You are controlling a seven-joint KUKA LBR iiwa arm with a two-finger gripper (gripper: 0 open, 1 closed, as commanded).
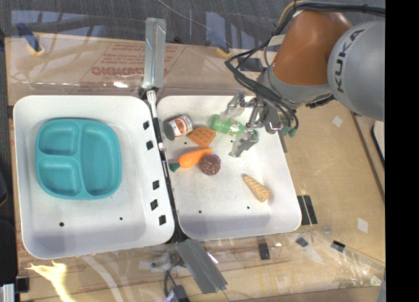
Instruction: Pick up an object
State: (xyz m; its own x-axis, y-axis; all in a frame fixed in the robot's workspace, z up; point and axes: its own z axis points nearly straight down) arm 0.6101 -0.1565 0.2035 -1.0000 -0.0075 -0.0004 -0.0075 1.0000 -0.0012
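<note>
My gripper (239,125) hangs over the far part of the right bin (281,209), and it is open. One finger (234,105) is on the far side and the other on the near side of a small green object (222,124). The green object's right end lies between the fingers, and I cannot tell whether they touch it. To its left lie a small can (178,126) on its side and an orange waffle-like piece (203,137). Nearer the front are a carrot (192,158), a dark red ball (210,165) and a tan cone (256,188).
The left bin (33,228) holds a teal divided plate (78,158). A ridge with black clips (157,163) separates the two bins. The arm's orange band (308,45) and cables hang above the right bin's far right corner.
</note>
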